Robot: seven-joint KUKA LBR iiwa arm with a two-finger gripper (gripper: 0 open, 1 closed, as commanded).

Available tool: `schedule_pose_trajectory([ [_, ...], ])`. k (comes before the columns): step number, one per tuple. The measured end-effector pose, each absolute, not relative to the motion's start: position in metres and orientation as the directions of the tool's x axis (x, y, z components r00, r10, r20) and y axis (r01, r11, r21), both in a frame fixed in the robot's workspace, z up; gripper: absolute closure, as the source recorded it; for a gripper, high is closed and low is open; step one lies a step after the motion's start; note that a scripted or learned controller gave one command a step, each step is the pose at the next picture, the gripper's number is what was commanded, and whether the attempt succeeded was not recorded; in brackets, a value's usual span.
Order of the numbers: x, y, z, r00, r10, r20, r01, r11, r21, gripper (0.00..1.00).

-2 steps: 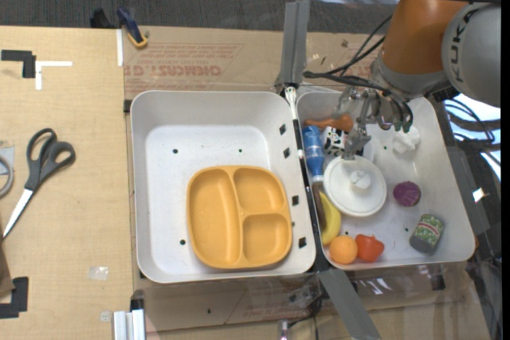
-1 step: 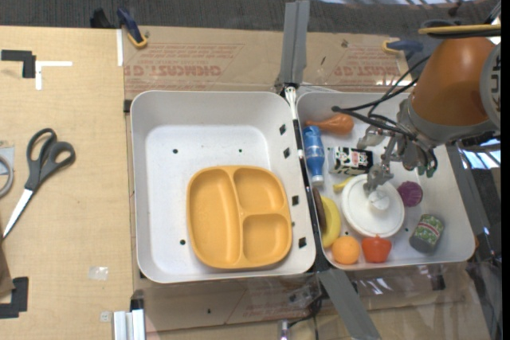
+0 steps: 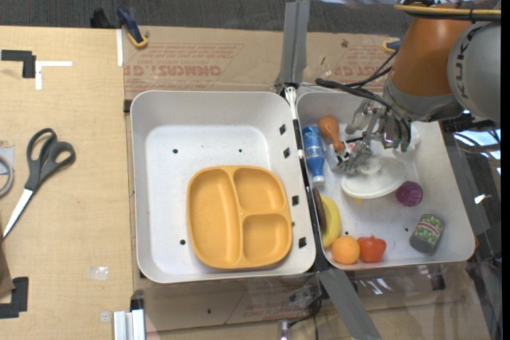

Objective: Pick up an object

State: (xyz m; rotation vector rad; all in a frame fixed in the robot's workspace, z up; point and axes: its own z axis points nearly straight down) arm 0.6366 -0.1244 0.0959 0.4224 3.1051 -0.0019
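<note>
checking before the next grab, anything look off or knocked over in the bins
Nothing looks spilled or damaged. The blue bottle and green can lie on their sides in the right bin, loosely jumbled; the yellow tray sits flat in the left bin.

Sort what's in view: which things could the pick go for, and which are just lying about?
Job: gripper, white dish, blue bottle, carrot, banana, orange, tomato, purple ball, can.

Lying about: scissors, yellow divided tray.

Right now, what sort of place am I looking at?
Probably a robotics lab test bench: a robot arm reaches over two white bins holding toy food such as a banana, with scissors lying on the bench.
</note>
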Motion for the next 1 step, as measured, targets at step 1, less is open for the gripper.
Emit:
schedule_pose_trajectory([
  [1,0.6357,-0.1008,0.0945,-0.874,0.485,-0.005,0.485,0.874,0.001,0.0],
])
